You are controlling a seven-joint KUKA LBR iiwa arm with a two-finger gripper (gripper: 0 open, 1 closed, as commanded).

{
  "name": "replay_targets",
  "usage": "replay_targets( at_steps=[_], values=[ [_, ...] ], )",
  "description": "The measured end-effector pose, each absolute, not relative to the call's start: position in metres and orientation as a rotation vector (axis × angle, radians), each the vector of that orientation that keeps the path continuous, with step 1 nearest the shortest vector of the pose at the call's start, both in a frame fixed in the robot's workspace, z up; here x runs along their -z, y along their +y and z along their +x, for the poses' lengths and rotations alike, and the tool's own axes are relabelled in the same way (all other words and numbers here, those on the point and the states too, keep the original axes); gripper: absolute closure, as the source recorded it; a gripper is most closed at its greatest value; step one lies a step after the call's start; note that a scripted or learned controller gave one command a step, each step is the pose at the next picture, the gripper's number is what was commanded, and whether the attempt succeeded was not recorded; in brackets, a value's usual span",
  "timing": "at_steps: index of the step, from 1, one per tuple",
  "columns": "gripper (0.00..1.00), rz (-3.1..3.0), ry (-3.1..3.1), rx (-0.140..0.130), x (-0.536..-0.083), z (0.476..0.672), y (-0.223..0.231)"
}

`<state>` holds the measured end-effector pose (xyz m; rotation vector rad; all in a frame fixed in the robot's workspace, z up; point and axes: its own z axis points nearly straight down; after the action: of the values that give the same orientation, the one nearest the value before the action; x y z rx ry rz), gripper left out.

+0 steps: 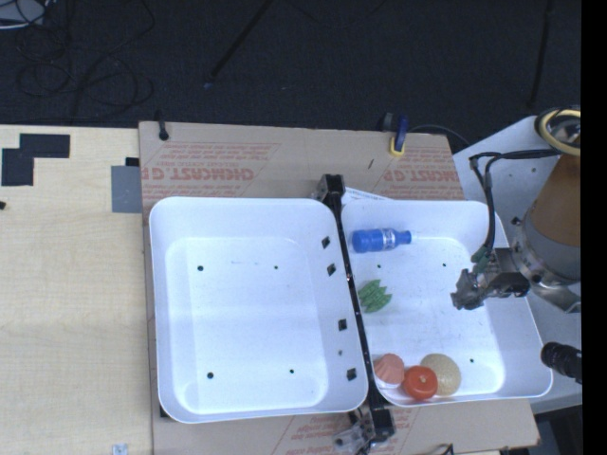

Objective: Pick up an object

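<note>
The right bin [493, 226] holds a blue bottle [380, 240] lying on its side near the back. A small green piece [374, 296] lies close to the divider. At the front sit a pink round item [388, 369], a red round item [419, 382] and a tan round item [442, 372], all bunched together. My gripper [469, 297] hangs over the right side of this bin, well right of the green piece and above the tan item. Nothing shows between its dark tips.
The left bin [161, 254] lies beside the right one, with a black divider clamp [346, 292] between them. Cardboard [247, 159] underlies both bins. A cable [486, 197] loops near the arm at the right edge.
</note>
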<state>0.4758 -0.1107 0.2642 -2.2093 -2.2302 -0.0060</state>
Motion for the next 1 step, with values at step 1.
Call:
replay_targets(
  at_steps=[1],
  values=[
    [1.00,-2.220,-2.212,-0.008,-0.1511,0.4780,-0.1541]
  ],
)
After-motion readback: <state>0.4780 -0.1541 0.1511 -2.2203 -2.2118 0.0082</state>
